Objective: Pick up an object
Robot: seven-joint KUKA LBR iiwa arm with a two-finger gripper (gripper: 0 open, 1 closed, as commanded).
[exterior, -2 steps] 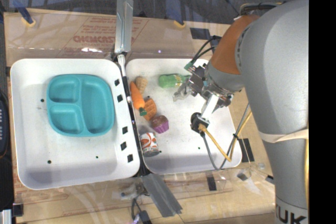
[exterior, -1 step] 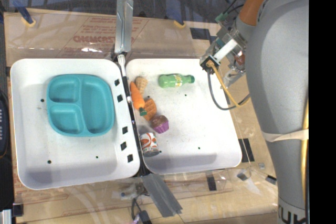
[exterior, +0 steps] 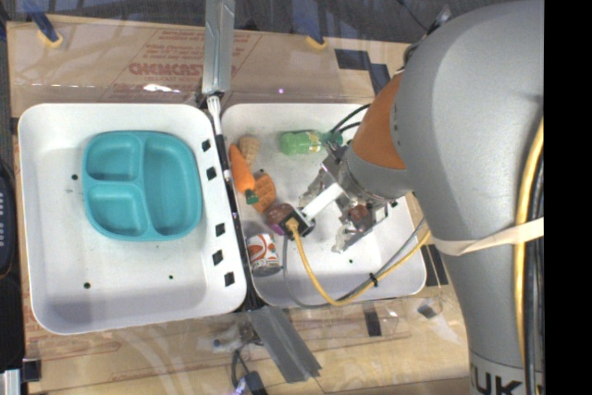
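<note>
Camera view: arm is down inside the right bin, wrist over its middle, hand low near the bin floor right of centre. Can't tell hand state, the wrist block and cable clutter hide the tip. Nothing visibly held. Candidate objects all sit in the left half of that bin: green item near the back wall, tan piece at the back-left, orange carrot-like piece running along the divider, a second orange lump touching it, dark reddish object just beside the white wrist bracket, and a red-and-white can-like item in the front-left corner. Left bin holds a teal divided tray, well apart from the arm. My read: descent/approach phase, no grasp confirmed. To do it well: pick one isolated target. The green item looks best, with free space around it; the orange cluster is packed and touching, so a two-finger close there likely pinches two things or pushes both into the divider. Centre over the target before dropping, align the closing axis across its short side, go down to near the floor, close fully, then lift straight up. Watch the yellow cable looping across the front of the bin; it could snag or sweep objects.
</note>
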